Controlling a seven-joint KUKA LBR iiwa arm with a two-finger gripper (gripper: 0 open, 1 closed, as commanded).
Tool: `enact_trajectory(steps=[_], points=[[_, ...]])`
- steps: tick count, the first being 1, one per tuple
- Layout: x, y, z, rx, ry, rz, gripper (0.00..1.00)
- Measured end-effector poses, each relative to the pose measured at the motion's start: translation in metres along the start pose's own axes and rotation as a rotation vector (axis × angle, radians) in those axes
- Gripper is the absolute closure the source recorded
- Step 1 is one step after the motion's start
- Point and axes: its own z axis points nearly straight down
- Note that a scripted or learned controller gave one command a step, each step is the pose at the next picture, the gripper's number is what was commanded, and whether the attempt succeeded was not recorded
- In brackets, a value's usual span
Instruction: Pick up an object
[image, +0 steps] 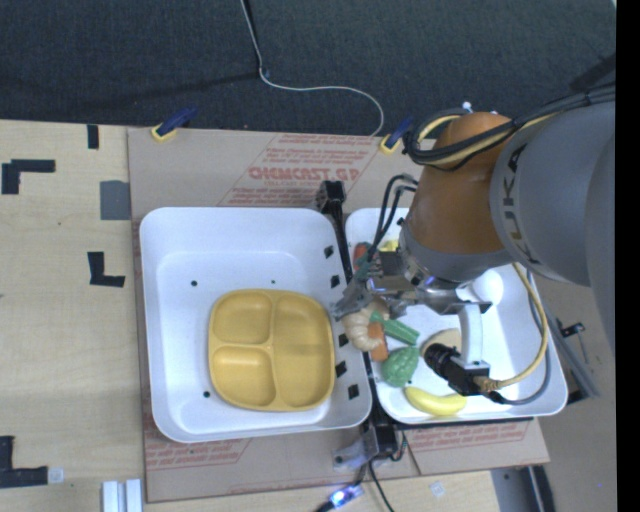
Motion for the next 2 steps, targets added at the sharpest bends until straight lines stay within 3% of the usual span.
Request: enact_trajectory(steps=[2], points=[[-0.005, 0.005, 0.015, 0.001, -0.003, 0.003, 1.00]])
